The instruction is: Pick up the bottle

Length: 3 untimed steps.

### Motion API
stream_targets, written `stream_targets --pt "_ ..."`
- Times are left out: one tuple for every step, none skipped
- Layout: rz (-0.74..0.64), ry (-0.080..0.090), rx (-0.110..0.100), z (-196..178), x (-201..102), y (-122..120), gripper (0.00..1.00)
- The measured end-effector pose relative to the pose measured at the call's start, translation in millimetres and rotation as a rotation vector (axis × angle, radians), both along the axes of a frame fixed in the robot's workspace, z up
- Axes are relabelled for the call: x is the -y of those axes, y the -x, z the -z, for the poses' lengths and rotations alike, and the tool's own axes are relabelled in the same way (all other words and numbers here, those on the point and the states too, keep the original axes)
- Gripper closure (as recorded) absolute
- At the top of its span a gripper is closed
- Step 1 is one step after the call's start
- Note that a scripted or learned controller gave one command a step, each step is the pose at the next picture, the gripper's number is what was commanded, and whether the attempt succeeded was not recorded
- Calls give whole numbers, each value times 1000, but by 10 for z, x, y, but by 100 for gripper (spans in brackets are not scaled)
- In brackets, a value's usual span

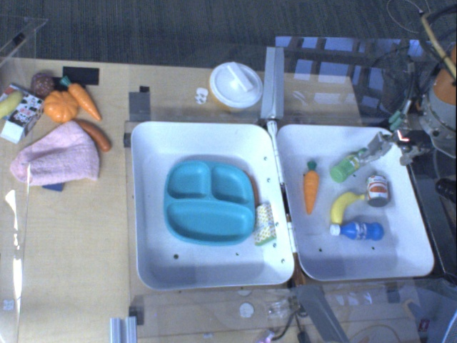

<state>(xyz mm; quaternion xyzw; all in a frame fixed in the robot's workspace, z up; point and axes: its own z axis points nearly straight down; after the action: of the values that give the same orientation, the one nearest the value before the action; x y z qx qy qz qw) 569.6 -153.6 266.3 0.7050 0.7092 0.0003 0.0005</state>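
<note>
One blue bottle lies in the right bin, well below the claw; claw's grip state unclear

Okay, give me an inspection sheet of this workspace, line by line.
Surface: wooden bench bearing a left bin and a right bin.
Job's things: green bottle and blue bottle, both lying in the right bin.
Clutter: toy carrot, banana and can in the right bin; blue divided tray and sponge in the left bin; pink cloth and toy vegetables on the bench.
Grippers: claw next to the green bottle's upper end.
Cables: wires at upper right.
Surroundings: dark carpet.
</note>
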Motion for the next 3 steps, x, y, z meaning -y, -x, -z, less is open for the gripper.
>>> stream_targets --pt "399 -1 -3 1142 -70 680 0" --pt "383 1 14 1764 155 782 0" --pt "402 0 3 1447 407 118 0"
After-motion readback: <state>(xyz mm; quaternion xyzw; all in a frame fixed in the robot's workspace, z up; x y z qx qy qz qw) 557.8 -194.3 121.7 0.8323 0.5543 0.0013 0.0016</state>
